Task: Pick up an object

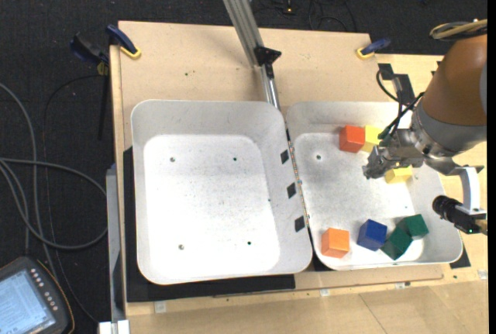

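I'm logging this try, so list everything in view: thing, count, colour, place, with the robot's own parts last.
Bins: 2, white, side by side on the bench; left bin, right bin.
Orange blocks: 2, one at the right bin's far side, one at its near edge.
Yellow blocks: 2, one beside the far orange block, one partly under the gripper.
Blue block: 1, near edge of the right bin.
Green blocks: 2, one and a darker one, near right corner of the right bin, touching.
Bench: 1, tan board under the bins.
Clamps: 3, blue and yellow, at the bench's far edge.
Arm: 1, grey and orange, from the right.
Gripper: 1, grey, low over the right bin.
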You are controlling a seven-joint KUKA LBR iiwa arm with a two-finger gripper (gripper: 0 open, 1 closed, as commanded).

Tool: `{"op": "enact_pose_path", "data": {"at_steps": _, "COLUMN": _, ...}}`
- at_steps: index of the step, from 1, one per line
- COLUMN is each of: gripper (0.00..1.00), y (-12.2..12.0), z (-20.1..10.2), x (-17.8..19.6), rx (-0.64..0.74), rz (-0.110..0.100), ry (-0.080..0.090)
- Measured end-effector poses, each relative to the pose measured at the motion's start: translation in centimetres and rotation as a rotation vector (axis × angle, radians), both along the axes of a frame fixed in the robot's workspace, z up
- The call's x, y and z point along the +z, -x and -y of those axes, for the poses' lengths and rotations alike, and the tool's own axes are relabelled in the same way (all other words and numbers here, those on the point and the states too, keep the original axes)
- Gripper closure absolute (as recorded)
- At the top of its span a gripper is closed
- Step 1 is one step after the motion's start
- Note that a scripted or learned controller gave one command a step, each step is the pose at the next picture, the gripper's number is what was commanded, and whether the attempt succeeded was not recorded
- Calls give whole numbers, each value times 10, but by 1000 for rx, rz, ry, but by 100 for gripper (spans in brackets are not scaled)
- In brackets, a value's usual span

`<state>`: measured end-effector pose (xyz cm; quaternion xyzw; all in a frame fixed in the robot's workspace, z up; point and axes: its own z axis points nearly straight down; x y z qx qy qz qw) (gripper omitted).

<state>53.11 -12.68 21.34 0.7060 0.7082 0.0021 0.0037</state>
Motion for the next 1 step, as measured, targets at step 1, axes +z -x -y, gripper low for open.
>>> {"op": "enact_pose_path", "data": {"at_steps": 1, "gripper": 100, "y": -2, "z": 0, "x": 53, "rx": 1, "rz": 0, "ry": 0}}
